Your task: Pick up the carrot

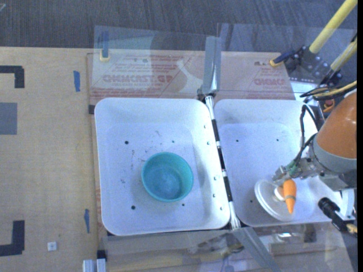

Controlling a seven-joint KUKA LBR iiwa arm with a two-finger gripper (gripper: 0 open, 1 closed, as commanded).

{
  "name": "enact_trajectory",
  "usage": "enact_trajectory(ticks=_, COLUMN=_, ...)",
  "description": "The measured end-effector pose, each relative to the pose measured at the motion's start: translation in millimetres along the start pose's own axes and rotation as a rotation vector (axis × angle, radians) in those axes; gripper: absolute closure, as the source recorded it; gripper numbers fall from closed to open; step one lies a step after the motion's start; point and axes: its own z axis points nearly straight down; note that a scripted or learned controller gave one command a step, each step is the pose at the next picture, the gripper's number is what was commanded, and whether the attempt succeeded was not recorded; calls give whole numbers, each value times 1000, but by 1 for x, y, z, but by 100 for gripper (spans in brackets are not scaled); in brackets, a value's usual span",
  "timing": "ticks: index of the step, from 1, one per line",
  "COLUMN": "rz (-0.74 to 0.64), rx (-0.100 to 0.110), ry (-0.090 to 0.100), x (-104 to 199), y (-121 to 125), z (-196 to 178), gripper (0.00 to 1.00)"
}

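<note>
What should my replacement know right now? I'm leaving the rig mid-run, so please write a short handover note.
End effector: low over the right bin, right at the carrot's top; finger state and grip not discernible.
Carrot: in the right bin, near its front right corner, lying on a clear dish.
Bowl: teal, in the left bin, not involved.
Done: arm has reached the carrot.
Left: confirm a grasp, then lift the carrot clear of the dish.
</note>
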Motion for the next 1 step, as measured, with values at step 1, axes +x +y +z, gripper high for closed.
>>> enact_trajectory(ticks=1, rz=292, rx=43, ry=10, x=94, y=10, z=-124, gripper=100)
